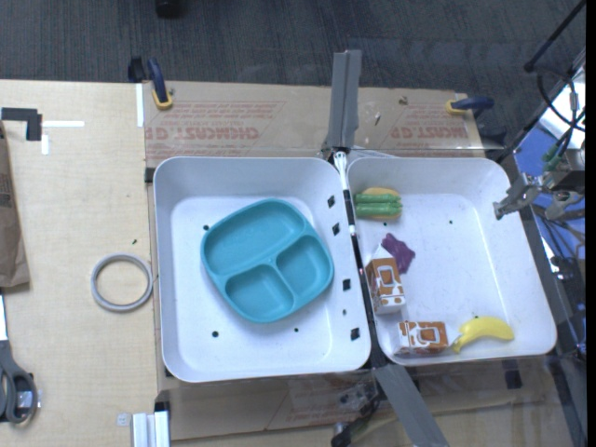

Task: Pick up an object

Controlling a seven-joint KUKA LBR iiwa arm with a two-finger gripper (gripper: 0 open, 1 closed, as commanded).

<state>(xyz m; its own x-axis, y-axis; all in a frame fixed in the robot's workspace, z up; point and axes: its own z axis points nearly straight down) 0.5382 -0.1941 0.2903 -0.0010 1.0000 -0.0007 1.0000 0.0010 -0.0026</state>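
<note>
The right bin [484, 250] holds several small items. A yellow and green toy food piece [377, 203] lies at its far left corner. A purple scrap [399, 250] sits just below that. An orange and white carton [385, 284] lies along the left wall. A second such carton [424, 337] rests on its side at the near edge, and a yellow banana [484, 331] lies right beside it. In the left bin [177, 324], a teal divided plate [265, 259] sits flat near the middle.
On the wooden bench left of the bins lie a grey tape ring [122, 281], scissors [14, 394] and a brown bag [9, 222]. A grey post [345, 101] stands behind the seam between the bins. Metal fixtures and cables [540, 189] crowd the right bin's far right rim.
</note>
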